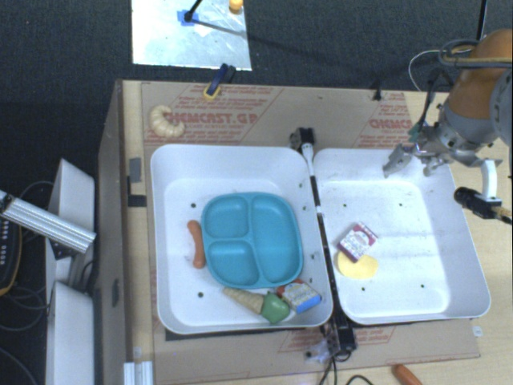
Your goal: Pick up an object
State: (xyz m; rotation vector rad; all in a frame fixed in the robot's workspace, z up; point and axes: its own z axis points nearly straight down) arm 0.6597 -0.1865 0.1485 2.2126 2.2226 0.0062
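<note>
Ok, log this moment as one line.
gripper: over right bin far edge, holding nothing | snack packet, yellow disc: untouched

Single fixed camera above bench (264,111), looking down at slant, both bins (240,167) in frame.

Behind the bins, on the cardboard-covered worktop (264,111), a pale curled toy (166,120) lies near the left corner, and a blue-and-yellow clip (218,81) sits at the rear edge. Beyond it, a shiny sheet (164,30) rests on dark carpet, bearing a small yellow ball (235,4). An orange piece (407,373) lies at the front edge.
</note>
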